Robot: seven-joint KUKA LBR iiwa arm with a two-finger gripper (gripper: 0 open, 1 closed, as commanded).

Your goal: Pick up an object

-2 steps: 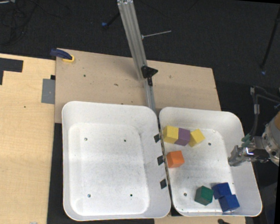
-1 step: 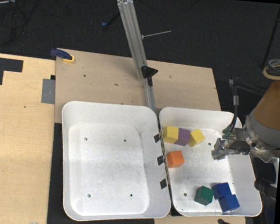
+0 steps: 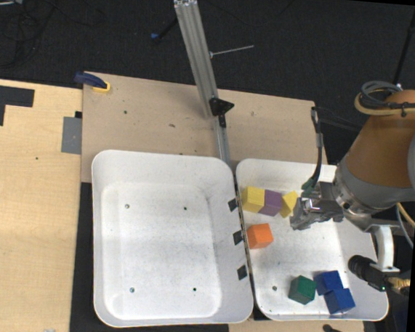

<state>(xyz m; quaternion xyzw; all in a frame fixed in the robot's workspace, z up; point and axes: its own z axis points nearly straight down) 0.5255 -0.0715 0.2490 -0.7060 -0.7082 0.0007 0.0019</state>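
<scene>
Five blocks in right bin (image 3: 310,310); gripper (image 3: 306,213) above.

Pale wooden bench (image 3: 21,202) against dark carpeted floor (image 3: 97,20).

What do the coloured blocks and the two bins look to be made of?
The orange block and green block look like matte foam or painted wood: flat colour, no glare, hard to tell which. The left bin and right bin look like thin moulded white plastic with rounded rims.
</scene>
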